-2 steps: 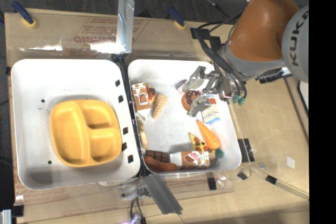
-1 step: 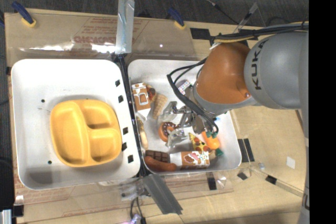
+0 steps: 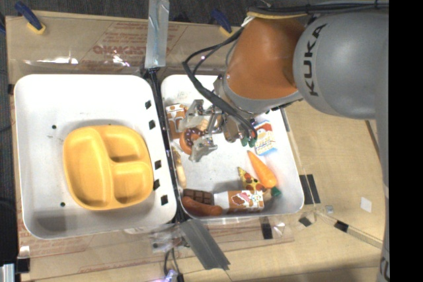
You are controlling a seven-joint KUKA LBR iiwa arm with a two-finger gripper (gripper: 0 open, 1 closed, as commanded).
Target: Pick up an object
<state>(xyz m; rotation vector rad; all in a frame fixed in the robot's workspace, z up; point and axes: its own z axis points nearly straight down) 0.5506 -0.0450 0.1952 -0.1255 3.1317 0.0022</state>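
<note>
The right bin [image 3: 291,172] holds several toy foods. An orange carrot [image 3: 262,168] lies near its right wall, with a pizza slice [image 3: 247,176] beside it. Along the front wall are a brown chocolate bar [image 3: 198,197], a sausage [image 3: 206,210] and a small labelled bottle [image 3: 246,200]. A brown donut [image 3: 189,139] sits at the left, partly under my gripper [image 3: 201,130], which hangs low over the bin's left half. A small orange-brown carton [image 3: 175,114] lies near the back left corner. The arm's orange band and grey body hide the bin's back right part.
The left bin [image 3: 39,102] holds a yellow divided tray [image 3: 109,167]. A pale stick-shaped item [image 3: 180,170] lies along the right bin's left wall. A red, white and blue packet [image 3: 265,141] rests below the wrist. Cables loop from the arm over the back of the right bin.
</note>
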